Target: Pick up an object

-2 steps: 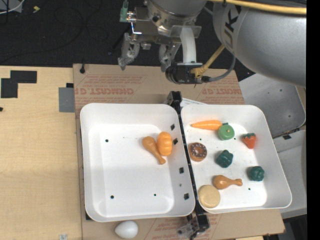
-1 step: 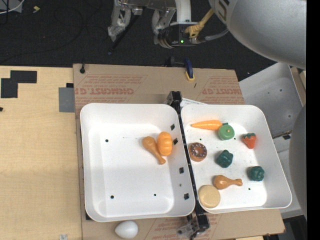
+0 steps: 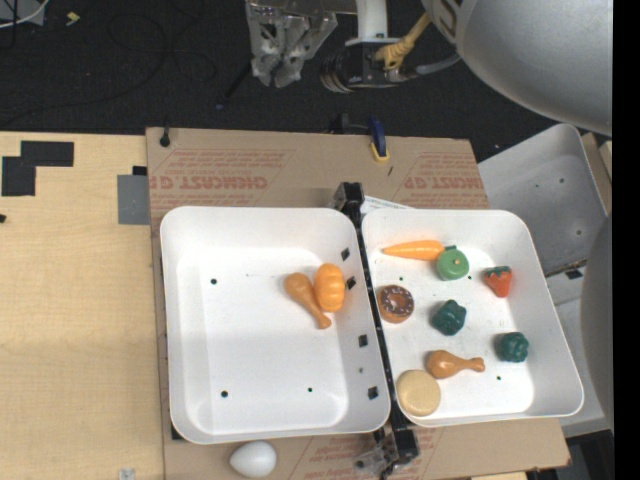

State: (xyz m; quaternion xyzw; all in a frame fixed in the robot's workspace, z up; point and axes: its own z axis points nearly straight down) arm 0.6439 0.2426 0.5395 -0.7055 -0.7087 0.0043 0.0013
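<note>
The gripper (image 3: 290, 53) hangs high above the bins, fingers apart and holding nothing. No pick has begun; the toy carrot (image 3: 412, 250), the doughnut (image 3: 395, 303) and the rest lie untouched.

Drumstick (image 3: 306, 298) touching pumpkin (image 3: 330, 287) in left bin (image 3: 200, 368); doughnut (image 3: 395, 303) in right bin (image 3: 540, 388).

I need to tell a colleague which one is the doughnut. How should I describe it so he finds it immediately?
Look at the right bin, along its left wall beside the divider. The doughnut lies there, about halfway down, below the carrot. It is the only ring-shaped item, brown with a hole in the middle; the round cream piece further down has no hole.
</note>
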